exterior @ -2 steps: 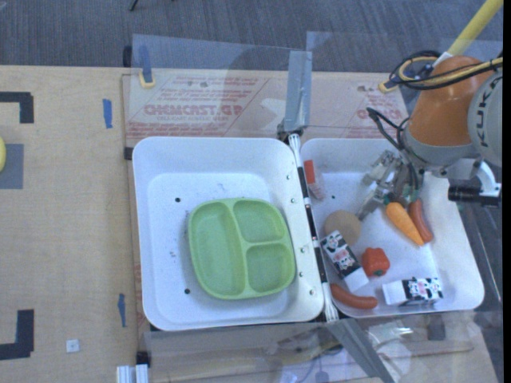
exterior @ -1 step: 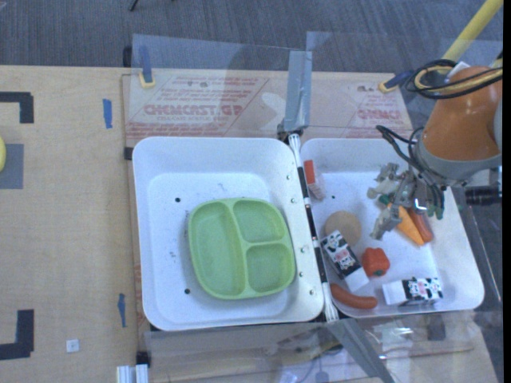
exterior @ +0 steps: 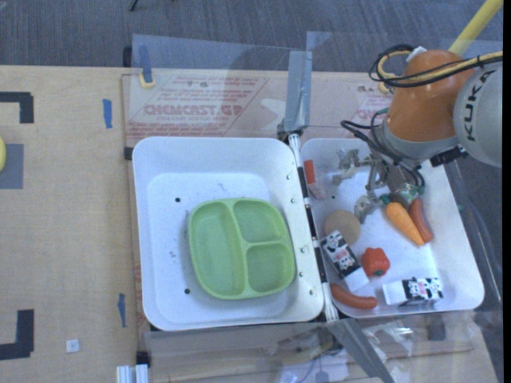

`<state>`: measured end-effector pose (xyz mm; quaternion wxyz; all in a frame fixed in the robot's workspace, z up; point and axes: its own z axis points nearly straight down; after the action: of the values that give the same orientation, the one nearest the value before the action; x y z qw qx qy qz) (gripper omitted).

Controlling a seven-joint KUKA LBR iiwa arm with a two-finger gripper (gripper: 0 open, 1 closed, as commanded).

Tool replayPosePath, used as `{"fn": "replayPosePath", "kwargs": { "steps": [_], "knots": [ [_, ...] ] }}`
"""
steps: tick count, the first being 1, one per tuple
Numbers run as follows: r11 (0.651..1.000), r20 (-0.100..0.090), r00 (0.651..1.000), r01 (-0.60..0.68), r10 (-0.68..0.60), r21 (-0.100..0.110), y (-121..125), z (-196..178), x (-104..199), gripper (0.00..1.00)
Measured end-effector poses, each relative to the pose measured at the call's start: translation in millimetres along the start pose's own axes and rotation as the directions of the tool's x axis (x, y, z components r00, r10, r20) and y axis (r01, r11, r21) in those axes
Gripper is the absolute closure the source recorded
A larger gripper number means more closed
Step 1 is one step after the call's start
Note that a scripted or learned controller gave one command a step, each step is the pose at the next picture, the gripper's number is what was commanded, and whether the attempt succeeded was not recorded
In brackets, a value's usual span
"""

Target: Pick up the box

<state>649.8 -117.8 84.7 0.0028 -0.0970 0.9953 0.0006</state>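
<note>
Surface carries two white bins; the box (exterior: 412, 290) lies near the right bin's (exterior: 471, 294) front corner. Tool (exterior: 382, 188) hovers toward the back edge, its state indeterminate. Risk: surrounding carrot (exterior: 403, 223) and clutter could be seized instead.

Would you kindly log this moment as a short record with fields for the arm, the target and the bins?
arm: reaches in from the right, pincer over the upper part of the right bin
target: cow-patterned box lying near the right bin's left wall, apart from the pincer
second box: similar cow-patterned box near the lower right corner
other items in right bin: two carrots, red pepper, sausage, potato
left bin: holds a green divided plate
</note>
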Motion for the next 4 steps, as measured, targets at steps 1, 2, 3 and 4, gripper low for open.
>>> {"fn": "replayPosePath", "kwargs": {
  "steps": [1, 2, 3, 4],
  "knots": [
    [1.0, -0.029, 1.0, 0.007, -0.007, -0.005, -1.7, 1.2, -12.8, 0.0],
    [0.984, 0.002, 0.984, 0.179, -0.179, 0.001, -17.0, -69.9, -14.5, 0.0],
    [0.911, -0.002, 0.911, 0.412, -0.412, -0.003, -33.3, -17.5, -12.7, 0.0],
    [0.973, 0.007, 0.973, 0.229, -0.229, 0.009, -78.6, -152.9, 49.4, 0.0]
  ]
}}
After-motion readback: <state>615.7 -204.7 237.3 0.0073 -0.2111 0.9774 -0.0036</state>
